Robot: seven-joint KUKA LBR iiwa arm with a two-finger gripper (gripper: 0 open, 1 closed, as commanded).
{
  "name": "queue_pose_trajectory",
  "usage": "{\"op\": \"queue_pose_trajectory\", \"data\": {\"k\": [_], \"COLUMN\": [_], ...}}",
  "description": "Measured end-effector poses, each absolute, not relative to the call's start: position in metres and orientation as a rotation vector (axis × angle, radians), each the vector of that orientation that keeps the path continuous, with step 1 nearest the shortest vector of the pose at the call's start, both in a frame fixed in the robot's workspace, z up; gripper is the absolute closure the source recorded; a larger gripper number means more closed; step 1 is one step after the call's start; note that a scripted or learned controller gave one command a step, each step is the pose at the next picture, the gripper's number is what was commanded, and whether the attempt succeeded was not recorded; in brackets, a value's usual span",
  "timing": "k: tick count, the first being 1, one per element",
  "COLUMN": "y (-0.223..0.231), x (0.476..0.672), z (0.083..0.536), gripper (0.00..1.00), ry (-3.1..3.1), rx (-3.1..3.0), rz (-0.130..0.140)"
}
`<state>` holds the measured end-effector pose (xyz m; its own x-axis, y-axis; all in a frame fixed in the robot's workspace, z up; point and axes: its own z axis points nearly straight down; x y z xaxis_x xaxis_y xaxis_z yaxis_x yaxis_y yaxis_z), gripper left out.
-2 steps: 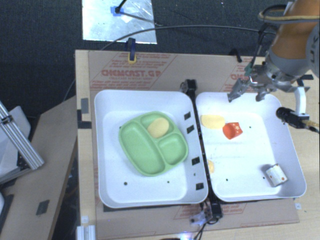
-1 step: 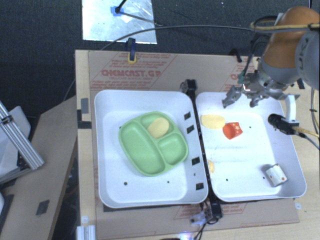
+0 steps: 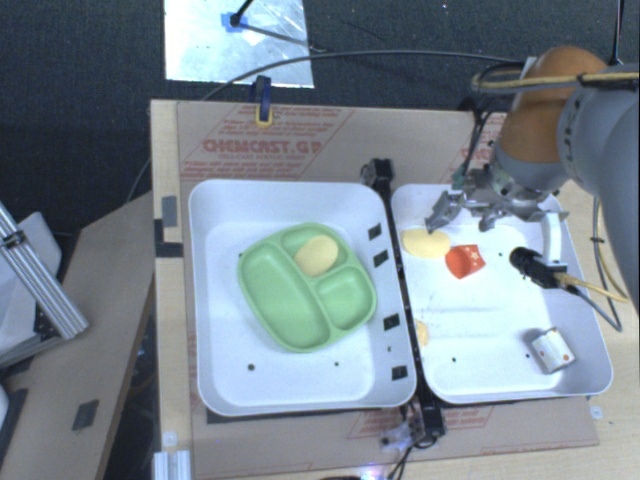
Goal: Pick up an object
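Closest to me, at the front of the right bin (image 3: 500, 380), lies a small white canister (image 3: 550, 349) on its side, and a yellow scrap (image 3: 422, 332) sits against the wall this bin shares with its neighbour. Across that wall, the left bin (image 3: 230, 368) carries a green divided plate (image 3: 290, 308) with a yellowish lump (image 3: 318, 255) in its far compartment.

Further back in the right bin, a red piece (image 3: 464, 260) and a pale yellow piece (image 3: 424, 243) lie just beside each other. Right behind them hangs the gripper (image 3: 463, 216), its two fingers spread wide with nothing between them. Those two pieces look like the likeliest pick. From this slant I can't really tell how high the fingertips sit above the bin floor.

The trouble I'd expect is the crowding. If the claw drops between the two pieces, one finger may land on top of the yellow one rather than beside it, or shove the red one aside. The yellow piece also looks flat, so the fingers could close over it and come up bare.
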<state>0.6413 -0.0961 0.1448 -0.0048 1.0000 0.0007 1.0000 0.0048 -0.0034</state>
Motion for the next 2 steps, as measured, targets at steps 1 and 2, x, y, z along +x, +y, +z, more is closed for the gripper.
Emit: {"op": "queue_pose_trajectory", "data": {"k": [1,2], "y": [-0.097,-0.097], "x": [0.644,0.646], "z": [0.083,0.098], "gripper": [0.00,1.00], "ry": [-2.223,-2.228], "rx": [-2.217,-2.221], "rz": [0.002,-0.005]}}
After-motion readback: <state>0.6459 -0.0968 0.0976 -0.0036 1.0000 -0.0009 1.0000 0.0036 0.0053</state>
